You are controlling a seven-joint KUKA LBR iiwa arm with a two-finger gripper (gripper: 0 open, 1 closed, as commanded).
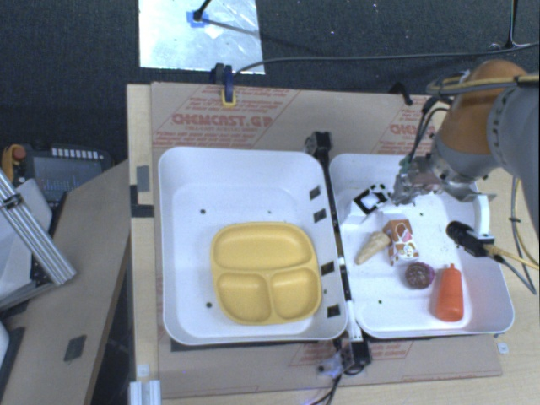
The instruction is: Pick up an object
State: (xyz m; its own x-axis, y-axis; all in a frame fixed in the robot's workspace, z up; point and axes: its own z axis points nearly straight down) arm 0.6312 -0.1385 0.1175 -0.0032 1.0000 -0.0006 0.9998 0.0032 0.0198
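My gripper [400, 194] hangs over the back part of the right bin [498, 310]. Just left of it lies a small black square frame [369, 200]. In front of the gripper are a red and white carton [402, 239] and a cream cone-shaped toy [372, 247] beside it. Nearer the front edge sit a dark maroon round piece [418, 274] and an orange bottle [449, 293]. I see nothing held in the gripper.
The left bin [181, 192] holds a yellow divided plate [265, 272]. A black divider strip [331, 218] runs between the bins. The arm's grey and orange wrist [481, 125] rises over the right bin's far right corner.
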